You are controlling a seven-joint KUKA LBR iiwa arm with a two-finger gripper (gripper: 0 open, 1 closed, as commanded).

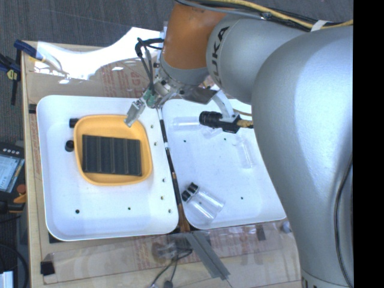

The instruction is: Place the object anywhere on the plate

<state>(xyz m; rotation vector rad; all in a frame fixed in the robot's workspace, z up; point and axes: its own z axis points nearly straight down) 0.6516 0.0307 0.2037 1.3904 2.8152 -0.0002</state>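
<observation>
Gripper (133, 114), finger state unclear, hovers at plate (90, 168)'s 1 o'clock rim; should shift toward 7 o'clock before releasing.

You see a bulky grey arm (288, 101) with an orange band (189, 26), black KUKA lettering, and yellow-black cables (252, 8) along the top.

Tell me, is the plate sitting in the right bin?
No, the yellow plate lies in the left bin, while the right bin holds a clear object near its front edge.
</observation>
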